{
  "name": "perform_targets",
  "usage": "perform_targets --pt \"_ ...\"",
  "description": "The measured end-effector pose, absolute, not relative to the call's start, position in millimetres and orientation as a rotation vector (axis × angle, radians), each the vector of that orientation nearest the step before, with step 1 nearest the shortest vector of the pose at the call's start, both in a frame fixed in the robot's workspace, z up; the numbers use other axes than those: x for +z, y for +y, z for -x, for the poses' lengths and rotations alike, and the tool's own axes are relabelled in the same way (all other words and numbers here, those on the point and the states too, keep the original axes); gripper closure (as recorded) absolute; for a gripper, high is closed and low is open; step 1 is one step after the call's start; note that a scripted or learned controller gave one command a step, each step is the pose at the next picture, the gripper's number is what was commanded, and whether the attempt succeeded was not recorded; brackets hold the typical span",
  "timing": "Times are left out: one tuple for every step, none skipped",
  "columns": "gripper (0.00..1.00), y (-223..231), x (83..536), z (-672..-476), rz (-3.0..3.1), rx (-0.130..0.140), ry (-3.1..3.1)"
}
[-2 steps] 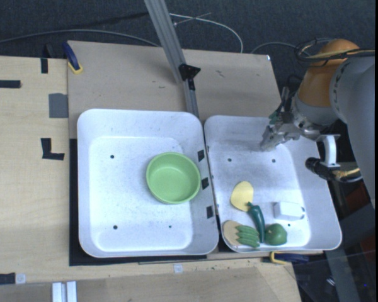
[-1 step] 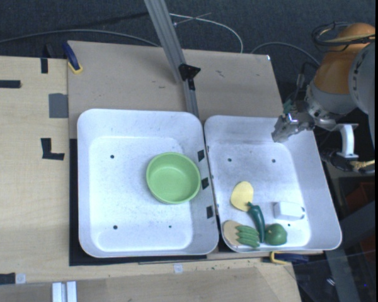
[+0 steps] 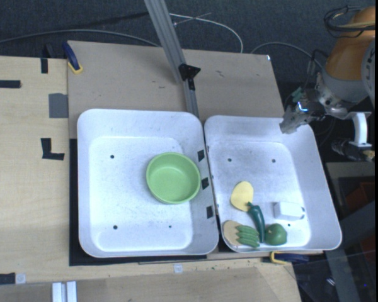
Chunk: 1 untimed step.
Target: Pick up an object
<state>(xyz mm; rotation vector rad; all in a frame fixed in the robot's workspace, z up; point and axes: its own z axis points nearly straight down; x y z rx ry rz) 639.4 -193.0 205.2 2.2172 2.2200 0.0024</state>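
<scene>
Two shallow white bins sit side by side on the worktop (image 3: 138, 87). In the left bin (image 3: 101, 168) a green bowl (image 3: 173, 178) stands a little to 3 o'clock of the middle, upright, with its mouth open to the top.

The right bin (image 3: 302, 162) keeps all its small things together in the corner at 6 o'clock. A yellow piece (image 3: 241, 195) lies there, and a dark green pepper-like thing (image 3: 256, 218) runs from it toward 5 o'clock, touching it. At 3 o'clock of these lies a small white block (image 3: 288, 210), apart from them. Lower, a round green object (image 3: 276, 234) rests just beside the tip of the dark green one. At 9 o'clock of it a tan scoop-like piece (image 3: 232, 231) carries a light green ribbed item (image 3: 246, 234) and leans on the bin's rim.

The arm (image 3: 349, 55) comes in from 3 o'clock, its orange band visible high up. The gripper (image 3: 292, 122) hangs over the right bin's rim at about 1 o'clock of that bin, well apart from the group of objects. It looks small and blurred, so whether the jaws are spread or pressed together, I cannot tell. I see nothing between them.
</scene>
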Motion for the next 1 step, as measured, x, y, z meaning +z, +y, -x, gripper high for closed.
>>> perform_targets --pt "1.0 -192.7 258.9 -640.7 -2.216 0.004 2.22"
